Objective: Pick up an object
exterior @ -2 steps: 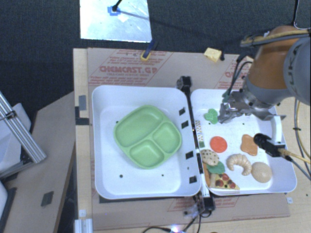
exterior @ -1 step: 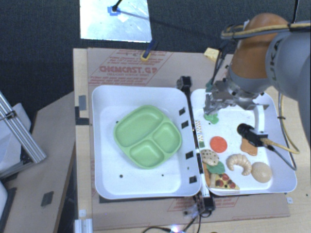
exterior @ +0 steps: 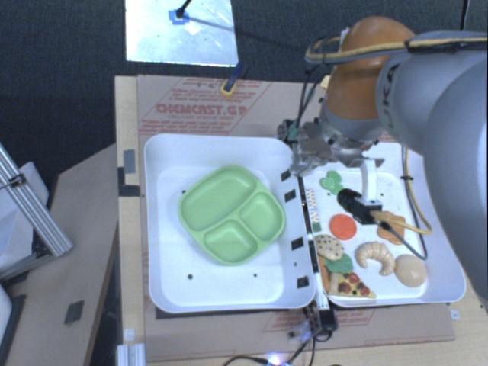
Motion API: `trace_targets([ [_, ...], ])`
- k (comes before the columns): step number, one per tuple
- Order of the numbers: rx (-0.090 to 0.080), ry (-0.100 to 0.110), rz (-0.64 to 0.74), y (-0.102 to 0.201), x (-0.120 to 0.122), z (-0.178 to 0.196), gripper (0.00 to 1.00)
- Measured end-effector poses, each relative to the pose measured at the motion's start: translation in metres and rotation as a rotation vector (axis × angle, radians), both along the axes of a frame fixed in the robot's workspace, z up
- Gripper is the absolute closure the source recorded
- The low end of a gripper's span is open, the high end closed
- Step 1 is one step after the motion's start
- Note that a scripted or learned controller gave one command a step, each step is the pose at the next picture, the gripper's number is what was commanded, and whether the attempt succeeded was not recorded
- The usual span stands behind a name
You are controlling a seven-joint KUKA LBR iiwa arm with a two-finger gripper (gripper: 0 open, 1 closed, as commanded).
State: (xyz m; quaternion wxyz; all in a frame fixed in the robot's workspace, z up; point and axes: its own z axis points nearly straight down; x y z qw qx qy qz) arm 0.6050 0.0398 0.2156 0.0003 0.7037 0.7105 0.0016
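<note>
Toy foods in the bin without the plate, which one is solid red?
The flat round disc, like a tomato slice. The croissant and bun are tan, the leaf is green, the pizza slice only red-spotted.

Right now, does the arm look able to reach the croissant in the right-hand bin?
Probably yes. The croissant lies uncovered in the right bin, with nothing on top and only a bread roll and cookie close beside it. The gripper hangs above that bin's far side.

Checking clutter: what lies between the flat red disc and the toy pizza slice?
In the camera view, a speckled cookie and a green leaf-shaped piece lie between the red disc and pizza slice.
</note>
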Motion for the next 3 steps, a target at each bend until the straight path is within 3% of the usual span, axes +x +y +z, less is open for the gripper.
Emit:
trace_targets([
  [1, -0.001, -0.001, -0.003, 0.014, 0.002, 0.02, 1.0],
  [2, -0.002, 0.002, -0.009, 0.008, -0.006, 0.007, 1.0],
  [3, -0.001, 0.0, -0.004, 0.023, 0.002, 0.014, 1.0],
])
